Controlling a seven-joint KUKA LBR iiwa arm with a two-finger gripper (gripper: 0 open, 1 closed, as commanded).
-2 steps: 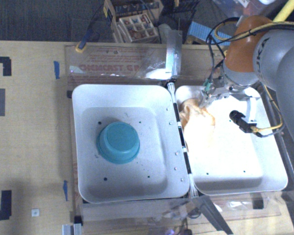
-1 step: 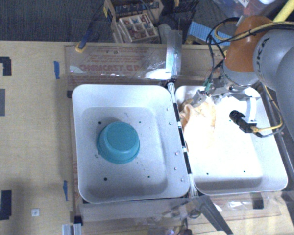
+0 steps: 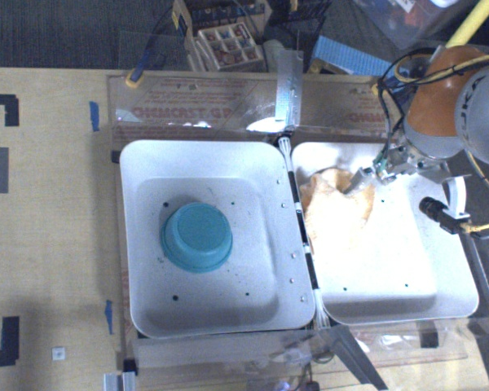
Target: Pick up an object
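Pale wooden surface [image 3: 49, 218], seen from above at a slant; black angular markings are noted near its left edge, with short blue tape strips beside the bins. Cluttered boxes, cables and a wire rack are recorded beyond its far edge.

Item 1: shallow white plastic bin on the left [image 3: 138, 169], square with rounded corners, set touching its neighbour along a central seam. Dark specks are scattered over its floor.

Item 2: teal round plastic bowl [image 3: 197, 236], placed upside down on the floor of the left bin, slightly toward that bin's left side and well apart from every wall. It is untouched by the arm.

Item 3: shallow white plastic bin on the right [image 3: 440, 300], strongly lit, so that its floor is washed out.

Item 4: pale tan, crumpled soft object [image 3: 334, 198], possibly cloth or paper, lying in the far left corner of the right bin against the central seam. Its outline is blurred by glare and its nature cannot be fixed.

Item 5: grey arm with an orange band [image 3: 436, 108], entered from the right over the far edge of the right bin.

Item 6: two-finger gripper [image 3: 375, 173], positioned low over the far part of the right bin, just beside the right edge of the tan object. Whether it is spread or pressed together cannot be told; nothing is seen to be held.
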